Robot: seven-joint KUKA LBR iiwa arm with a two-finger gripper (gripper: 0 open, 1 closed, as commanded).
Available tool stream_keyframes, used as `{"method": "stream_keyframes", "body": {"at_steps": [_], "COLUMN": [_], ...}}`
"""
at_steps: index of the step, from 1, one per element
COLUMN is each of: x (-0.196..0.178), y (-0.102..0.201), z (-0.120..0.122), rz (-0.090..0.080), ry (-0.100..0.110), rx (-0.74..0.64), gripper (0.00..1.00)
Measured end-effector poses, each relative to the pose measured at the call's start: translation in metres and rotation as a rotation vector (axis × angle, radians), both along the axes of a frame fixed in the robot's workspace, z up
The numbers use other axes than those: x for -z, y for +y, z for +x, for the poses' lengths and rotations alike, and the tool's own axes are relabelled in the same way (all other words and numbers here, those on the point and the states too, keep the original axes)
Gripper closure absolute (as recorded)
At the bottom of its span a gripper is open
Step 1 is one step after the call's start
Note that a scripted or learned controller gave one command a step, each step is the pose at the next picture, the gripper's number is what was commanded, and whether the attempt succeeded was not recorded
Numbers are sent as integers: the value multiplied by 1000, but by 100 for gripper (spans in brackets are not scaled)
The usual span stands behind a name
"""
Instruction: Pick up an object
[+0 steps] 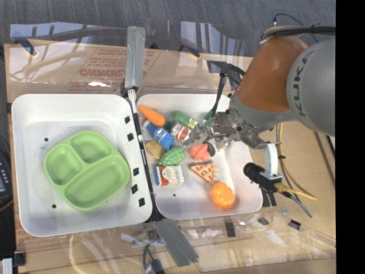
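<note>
Arm [285, 79] is in from the right, wrist over the right bin [239, 207]. "KUKA" reads on the grey link, partly cut off at the frame edge. Gripper [212, 135] sits low over the upper middle of the toy pile, just above a pink toy [199, 151]; can't tell from this angle how it's set or whether it has anything.

Right bin contents: carrot [151, 116] at top left, a green-and-red can [182, 126] beside it, blue bottle [160, 136] below the carrot, tan lump [154, 149] against the left wall, green bumpy piece [173, 156], white carton with red and blue print [169, 176] (text too small to read), pizza slice [205, 172], orange [222, 195] near the front wall.

Left bin [34, 119] holds a green three-section plate [86, 170].

Cardboard [85, 70] behind the bins has red print, looks like "CHEMCAST", washed out by glare.
</note>
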State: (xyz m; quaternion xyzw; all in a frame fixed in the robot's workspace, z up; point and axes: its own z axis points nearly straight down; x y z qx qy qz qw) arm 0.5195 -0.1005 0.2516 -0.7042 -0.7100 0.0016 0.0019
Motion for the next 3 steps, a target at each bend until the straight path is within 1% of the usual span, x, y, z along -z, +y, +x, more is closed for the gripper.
{"method": "stream_keyframes", "body": {"at_steps": [1,2,3], "x": [62,150,159], "y": [45,-2,-39], "z": [51,18,6], "rz": [-1,1,-1], "ry": [2,-13,-4], "rx": [0,241,595], "gripper": [0,0,0]}}
